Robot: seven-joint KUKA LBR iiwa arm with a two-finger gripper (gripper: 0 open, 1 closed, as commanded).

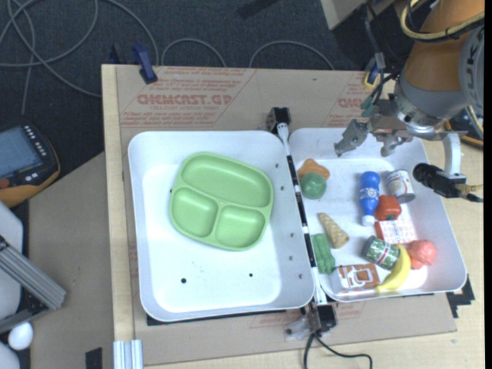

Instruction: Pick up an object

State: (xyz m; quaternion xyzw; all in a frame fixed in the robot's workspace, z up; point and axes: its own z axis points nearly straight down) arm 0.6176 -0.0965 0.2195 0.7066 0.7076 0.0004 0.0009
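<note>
Dark carpet strewn with looping cables (69, 21) surrounded a brown bench board (223, 94) printed with red lettering, on which two shallow white bins sat side by side. Well away from the gripper, on the far side of the divider, the left bin (154, 267) carried a light green three-compartment tray (221, 201). The right bin (450, 233) lay directly beneath the grey and orange arm (442, 48), which hung over its upper edge.

The gripper (370, 142) hovered above the top of the right bin, its two fingers spread apart with nothing between them; the fingers (350, 139) pointed down at bare white floor.

All the pickable things sat below the gripper, nearer the camera. Nearest it, down and to the left, an orange lump (314, 167) touched a green ball (313, 185). Straight below stood a blue and white bottle (369, 194), with a small can (398, 184) just beside it and a red block (388, 207) touching the bottle's lower end. Further down lay a pink and white carton (395, 230), a tan cone (332, 230), a green pod (323, 254) along the divider, a green can (380, 250), a yellow banana (398, 269), a red tomato-like ball (420, 253) and a flat printed packet (356, 276), crowded in the bin's lowest corner, farthest from the gripper.
</note>
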